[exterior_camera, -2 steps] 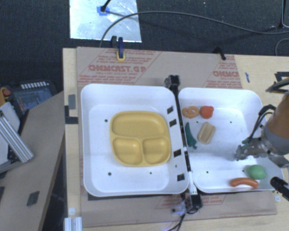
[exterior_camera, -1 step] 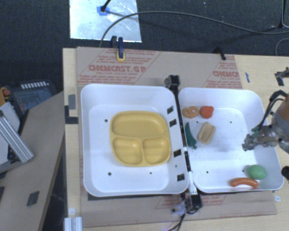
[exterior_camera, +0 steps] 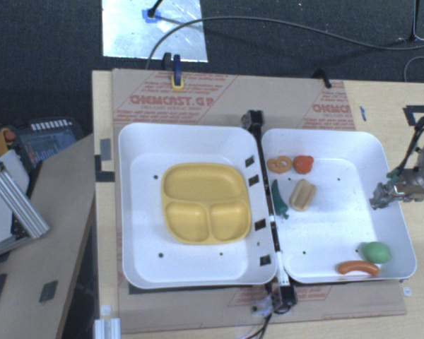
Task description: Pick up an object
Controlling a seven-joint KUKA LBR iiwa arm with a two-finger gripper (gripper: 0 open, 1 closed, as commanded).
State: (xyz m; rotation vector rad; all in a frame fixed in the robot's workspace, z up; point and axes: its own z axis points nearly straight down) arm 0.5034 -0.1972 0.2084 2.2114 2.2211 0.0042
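Camera view. Nearest the lens, at the near rim of the right bin [exterior_camera: 392,210]: an orange sausage-shaped piece [exterior_camera: 357,268], smooth and curved, with a glossy green round piece [exterior_camera: 377,252] touching it. Both lie just in front of the tool [exterior_camera: 383,195], toward the viewer.

Tool sits over the right bin's outer wall, metallic, arm entering from the right edge. Whether its fingers are released or clenched: cannot tell; nothing seen between them.

Beyond the tool toward the divider: tan bun-shaped piece [exterior_camera: 302,194], dark green strip [exterior_camera: 276,200], orange pretzel-like ring [exterior_camera: 279,164], red-orange lump [exterior_camera: 303,164].

Left bin [exterior_camera: 138,210], well apart from the tool: yellow three-compartment tray [exterior_camera: 203,203], matte plastic, rounded corners.

Surface [exterior_camera: 102,119]: pale wood, under a printed cardboard sheet [exterior_camera: 198,97]. Dark carpet floor [exterior_camera: 42,41] beyond, with a shiny metal plate [exterior_camera: 127,20] and cables.
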